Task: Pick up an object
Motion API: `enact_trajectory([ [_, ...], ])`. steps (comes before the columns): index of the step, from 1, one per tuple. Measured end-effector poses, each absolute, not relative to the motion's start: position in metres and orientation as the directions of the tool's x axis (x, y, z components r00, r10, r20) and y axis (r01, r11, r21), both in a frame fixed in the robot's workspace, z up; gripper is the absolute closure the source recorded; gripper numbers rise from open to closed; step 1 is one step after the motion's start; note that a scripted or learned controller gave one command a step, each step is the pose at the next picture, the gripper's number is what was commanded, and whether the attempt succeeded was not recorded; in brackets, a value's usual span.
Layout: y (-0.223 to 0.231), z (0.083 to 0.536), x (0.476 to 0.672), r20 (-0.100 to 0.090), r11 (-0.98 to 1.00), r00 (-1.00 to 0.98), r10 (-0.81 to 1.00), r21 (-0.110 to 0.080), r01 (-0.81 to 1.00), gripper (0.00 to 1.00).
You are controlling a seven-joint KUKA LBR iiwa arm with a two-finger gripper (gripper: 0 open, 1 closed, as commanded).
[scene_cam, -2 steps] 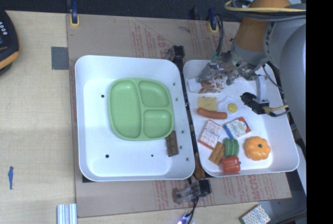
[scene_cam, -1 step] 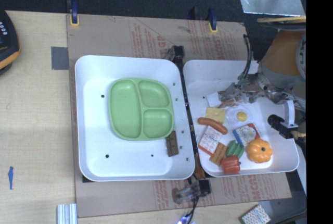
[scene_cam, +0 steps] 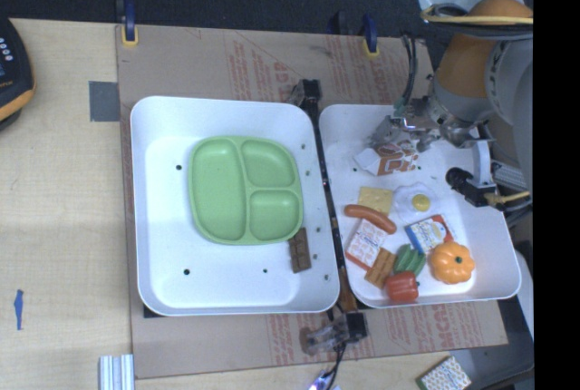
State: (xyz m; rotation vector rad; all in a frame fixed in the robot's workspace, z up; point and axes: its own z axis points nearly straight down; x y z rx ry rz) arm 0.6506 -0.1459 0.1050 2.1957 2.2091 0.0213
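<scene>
My gripper (scene_cam: 408, 132) hangs over the far part of the right bin (scene_cam: 494, 284), at the end of the grey arm with its orange band (scene_cam: 467, 62). Just below it lies a small brown-and-white carton (scene_cam: 397, 163), tilted, next to a white scrap (scene_cam: 365, 160). Whether the gripper touches the carton is unclear. Further forward in that bin are a yellow cheese slice (scene_cam: 375, 199), a fried egg (scene_cam: 420, 201), a sausage (scene_cam: 370, 218), two printed packets (scene_cam: 364, 243), a green pepper (scene_cam: 410, 259), a red tomato (scene_cam: 402, 287) and an orange pumpkin (scene_cam: 451, 262).
The left bin (scene_cam: 163, 270) holds a green divided plate (scene_cam: 245, 189) and a brown bar (scene_cam: 298, 250) near its right wall. A black part of the arm (scene_cam: 471, 187) overhangs the right bin's right side. Clamps (scene_cam: 128, 21) hold the board's far edge.
</scene>
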Motion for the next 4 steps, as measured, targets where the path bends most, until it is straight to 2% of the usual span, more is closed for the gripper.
enact_trajectory([
  [1,-0.115,0.092,0.597,0.000,0.004,-0.004,1.000,-0.005,1.000,0.00],
  [2,-0.118,0.104,0.599,-0.002,0.005,-0.005,1.000,-0.001,1.000,1.00],
  [3,-0.118,0.104,0.599,-0.003,0.006,-0.006,1.000,-0.002,1.000,0.00],
  [4,-0.159,0.104,0.623,-0.002,0.000,0.000,1.000,0.000,1.000,0.00],
])
